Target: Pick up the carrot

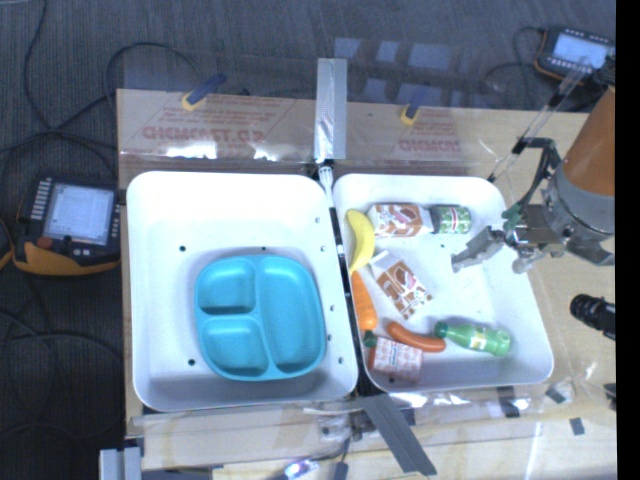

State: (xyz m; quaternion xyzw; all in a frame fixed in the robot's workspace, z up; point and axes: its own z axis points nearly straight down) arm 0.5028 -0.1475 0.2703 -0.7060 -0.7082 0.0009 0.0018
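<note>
A: Where is the claw [497, 249] sitting, and is it gripping anything?

B: It is hanging over the right side of the right bin [520, 298], reaching in from the right. Its two fingers are standing spread apart, released, and nothing is lying between them.

A: What is lying closest to it?

B: A small green can [452, 219] is lying near it, at the back of the bin, touching a brown packet [397, 220]. In front of the claw a green bottle [474, 337] is lying on its side.

A: And the carrot?

B: The carrot [365, 302] is lying well apart from the claw, along the left wall of the same bin. A banana [360, 239] is lying just behind it, and a striped packet [401, 285] just beside it. A sausage [416, 337] is resting near its front end.

A: And further out?

B: A blue divided plate [260, 313] is sitting in the left bin [160, 268]. Both bins are standing on the counter [590, 358].
</note>
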